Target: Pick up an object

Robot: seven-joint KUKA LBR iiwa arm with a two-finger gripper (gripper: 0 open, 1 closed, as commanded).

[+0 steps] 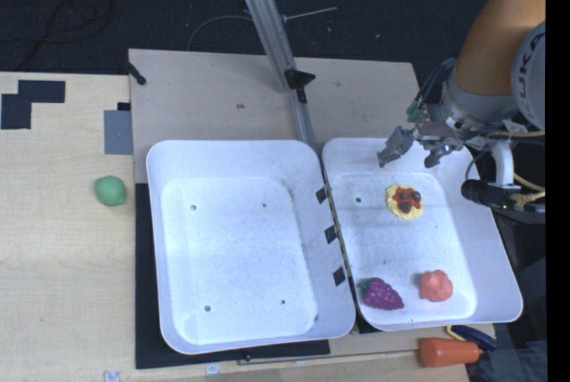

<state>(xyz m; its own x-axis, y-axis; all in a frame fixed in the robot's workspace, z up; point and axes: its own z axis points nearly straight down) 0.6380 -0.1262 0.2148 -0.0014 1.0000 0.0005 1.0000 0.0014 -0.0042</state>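
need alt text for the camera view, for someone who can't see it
A grey robot arm's tool hangs open over the far end of the right white bin, just beyond a small yellow-and-red toy. Nearer in that bin lie a purple grape bunch and a pink lumpy toy; a green ball sits on the bench, left of the left white bin.

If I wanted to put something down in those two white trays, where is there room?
The left bin has bare floor wall to wall. In the right bin, the middle is free, between the yellow toy and the purple grapes and pink piece. The gripper crowds its far edge.
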